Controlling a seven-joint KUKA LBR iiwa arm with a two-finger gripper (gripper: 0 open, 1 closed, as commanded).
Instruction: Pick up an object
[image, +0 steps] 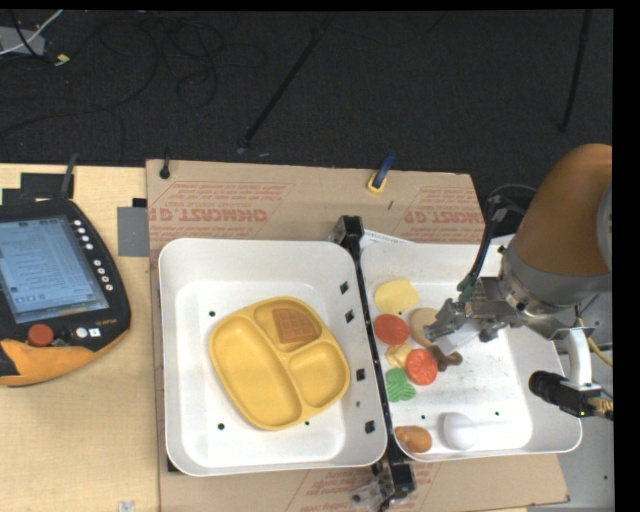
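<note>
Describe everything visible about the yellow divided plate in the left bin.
The yellow divided plate looks like matte plastic, with rounded corners and three compartments: one long and two smaller. It lies flat, right way up and turned at an angle, on the floor of the left bin, near the middle and apart from the walls. A brown waffle-like square lies in its upper small compartment; the other two hold nothing.

Yellow divided plate (278, 372) in left bin (190, 300); gripper (440, 335) low over toy foods (410, 350) in right bin (520, 420).
</note>
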